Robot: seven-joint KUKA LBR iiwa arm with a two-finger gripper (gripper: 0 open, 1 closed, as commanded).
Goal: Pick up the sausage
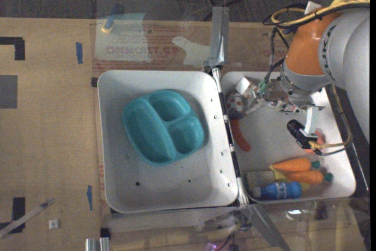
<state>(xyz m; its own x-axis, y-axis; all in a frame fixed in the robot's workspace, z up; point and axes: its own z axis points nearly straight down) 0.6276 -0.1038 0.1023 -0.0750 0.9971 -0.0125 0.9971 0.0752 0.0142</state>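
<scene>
- A cardboard-brown bench [53, 126] is seen from above, carrying two white bins side by side, with dark carpet beyond.
- The gripper [249, 100] is lowered into the right bin [338, 182], near its upper left corner; its state cannot be told.
- The sausage [239, 135] lies just below the gripper on the bin floor, against the left wall, not lifted.
- Further off, two carrots [301, 170] and a blue bottle [281, 190] lie by the front wall.
- A teal divided plate [164, 126] rests in the left bin [117, 185].
- The pick is judged not yet done: grasping and lifting remain.

two bins [111, 126], one teal tray [163, 125], one sausage [239, 135], two carrots [296, 165], one bottle [282, 190].
</scene>
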